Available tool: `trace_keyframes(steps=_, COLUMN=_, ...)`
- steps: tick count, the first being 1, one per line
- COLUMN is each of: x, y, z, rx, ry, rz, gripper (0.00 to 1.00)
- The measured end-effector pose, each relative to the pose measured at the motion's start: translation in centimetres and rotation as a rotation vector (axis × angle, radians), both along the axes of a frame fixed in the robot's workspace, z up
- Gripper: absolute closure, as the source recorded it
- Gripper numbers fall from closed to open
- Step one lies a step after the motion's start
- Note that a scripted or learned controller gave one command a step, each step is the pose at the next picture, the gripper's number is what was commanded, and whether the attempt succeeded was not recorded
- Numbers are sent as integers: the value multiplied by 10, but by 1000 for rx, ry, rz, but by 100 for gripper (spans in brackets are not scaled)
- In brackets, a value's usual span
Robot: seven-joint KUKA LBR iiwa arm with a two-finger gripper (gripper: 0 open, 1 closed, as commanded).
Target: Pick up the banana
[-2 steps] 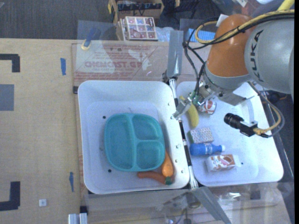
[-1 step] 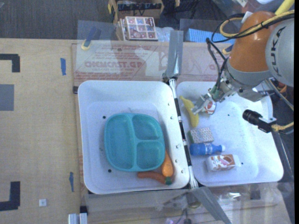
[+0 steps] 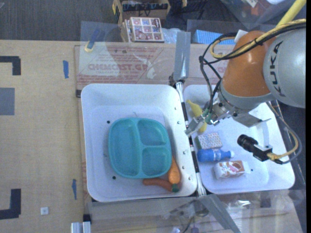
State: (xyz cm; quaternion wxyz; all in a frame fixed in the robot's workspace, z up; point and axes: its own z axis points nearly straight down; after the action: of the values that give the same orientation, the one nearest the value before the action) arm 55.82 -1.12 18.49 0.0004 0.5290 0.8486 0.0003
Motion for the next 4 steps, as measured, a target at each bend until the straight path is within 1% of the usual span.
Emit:
trace_keyframes(steps=1, x=19, y=-27, z=-33, rx=20, ry=-16, rz=-48, gripper=0)
trace_keyframes(steps=2, x=36, y=-48, z=-45, rx=20, ry=-3, rz=-45, gripper=0)
trace_keyframes(steps=3, x=38, y=-58, z=-52, rx=40, ry=13, rz=-100, gripper=0)
trace_keyframes(steps=4, x=35, y=-61, z=-51, rx=45, ry=35, rz=-190, gripper=0)
